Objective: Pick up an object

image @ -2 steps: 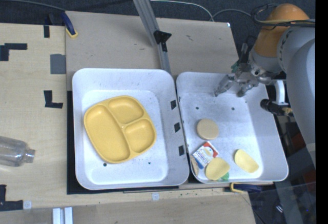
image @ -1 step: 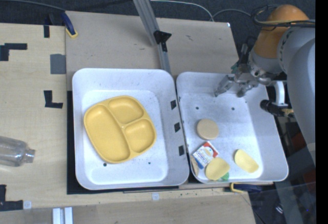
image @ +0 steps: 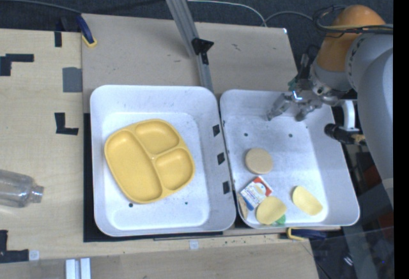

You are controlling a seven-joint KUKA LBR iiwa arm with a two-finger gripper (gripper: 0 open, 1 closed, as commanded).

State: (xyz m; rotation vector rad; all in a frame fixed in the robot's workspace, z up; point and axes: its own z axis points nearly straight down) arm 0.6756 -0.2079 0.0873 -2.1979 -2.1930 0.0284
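The gripper [image: 289, 111] hangs over the far end of the right bin [image: 332, 163] with its two fingers spread apart and nothing between them. The nearest object — a round tan disc [image: 259, 161] — lies toward the bin's near side and slightly left of the jaws, flat, with no long axis. Beyond it sit a small packet [image: 254, 193] and two yellow pieces [image: 271, 210], one oval slanting toward the near right corner.
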